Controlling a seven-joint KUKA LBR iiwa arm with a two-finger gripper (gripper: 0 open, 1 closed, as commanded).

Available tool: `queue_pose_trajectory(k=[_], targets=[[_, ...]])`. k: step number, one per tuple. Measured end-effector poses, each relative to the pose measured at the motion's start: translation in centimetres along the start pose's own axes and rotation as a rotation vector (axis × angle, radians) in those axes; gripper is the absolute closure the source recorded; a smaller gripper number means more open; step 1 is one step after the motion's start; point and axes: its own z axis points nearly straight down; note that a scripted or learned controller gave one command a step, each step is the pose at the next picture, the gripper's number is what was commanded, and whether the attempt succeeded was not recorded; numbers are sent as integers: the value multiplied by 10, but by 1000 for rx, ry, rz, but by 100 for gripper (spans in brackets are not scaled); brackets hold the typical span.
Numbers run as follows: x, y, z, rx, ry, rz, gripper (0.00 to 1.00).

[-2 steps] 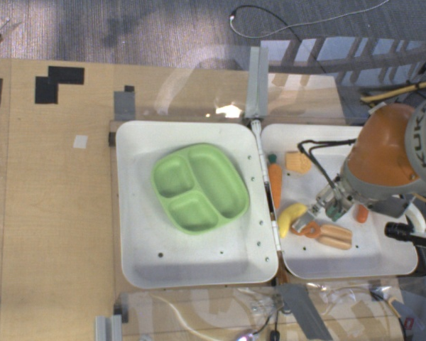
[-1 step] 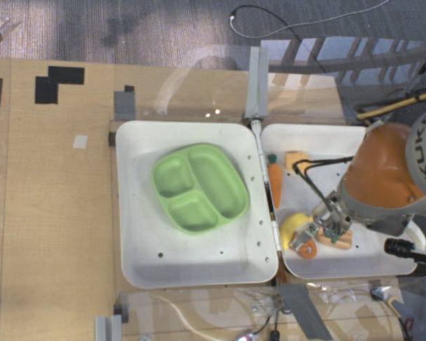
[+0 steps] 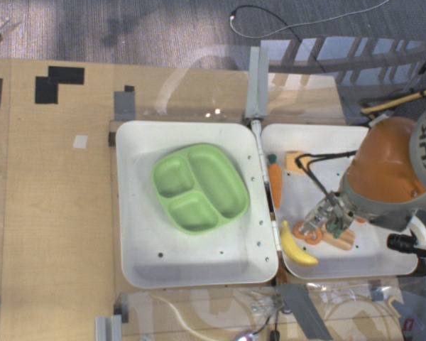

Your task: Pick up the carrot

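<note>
A: Since the whole move hangs on one bearing, start big: where does everything sit on the table?

B: Two white bins side by side. The left bin carries a green divided plate. The right bin has the arm reaching over it from three o'clock.

A: And the end effector?

B: The end effector hangs low in the right bin, over an orange ring and a tan wooden piece, with a banana just beside it at about seven o'clock. Whether it is spread or pressed together I cannot tell; the metal is too cluttered to read.

A: The carrot?

B: The carrot lies against the right bin's left wall, green top toward twelve, tip toward six. So its long axis runs twelve to six.

A: Bearing from the end effector?

B: Roughly ten o'clock, near but apart. I judge the approach needs a shift that way, closing across the carrot from nine to three, with the wall crowding one side.
</note>
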Motion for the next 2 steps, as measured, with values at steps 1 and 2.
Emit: queue_pose_trajectory(k=[1,2], targets=[[-2,3,-12,-7,-7,2,100],[-4,6,-24,-12,-13,4,100]])
